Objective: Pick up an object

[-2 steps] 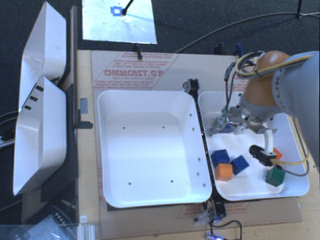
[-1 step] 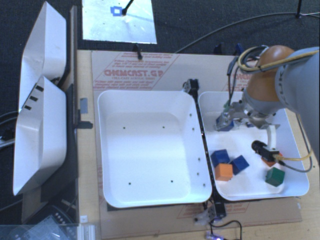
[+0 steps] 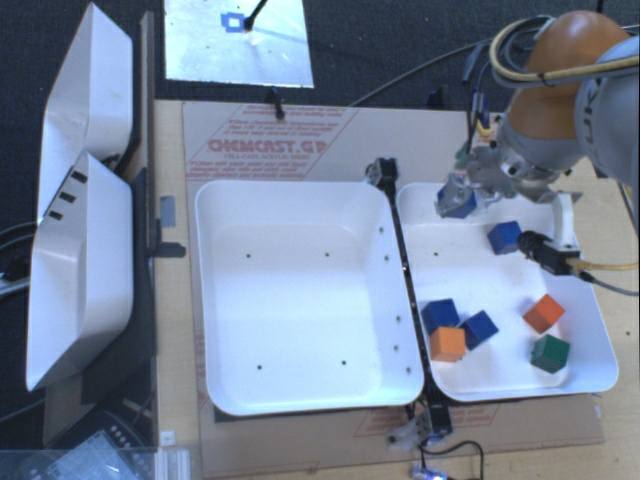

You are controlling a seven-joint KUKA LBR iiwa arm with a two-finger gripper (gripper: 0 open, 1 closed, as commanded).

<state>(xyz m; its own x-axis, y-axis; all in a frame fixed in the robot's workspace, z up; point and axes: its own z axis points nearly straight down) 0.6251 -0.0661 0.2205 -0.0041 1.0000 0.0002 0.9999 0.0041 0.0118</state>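
My gripper (image 3: 457,201) hangs over the far left corner of the right bin (image 3: 600,373), reaching in from the right. A small blue cube (image 3: 459,206) shows between its fingertips, raised off the bin floor, and the gripper is shut on it. On the right bin's floor lie another blue cube (image 3: 505,236) just right of the gripper, two blue cubes (image 3: 440,315) (image 3: 480,328) near the left wall, an orange cube (image 3: 447,344) beside them, a second orange cube (image 3: 543,313) and a green cube (image 3: 550,353) at the front right.
The left bin (image 3: 215,268) sits beside the right one, with a shared black divider (image 3: 400,258) between them. A tilted white tray stack (image 3: 85,218) stands at the far left. A grey plate (image 3: 238,28) lies beyond the bench.
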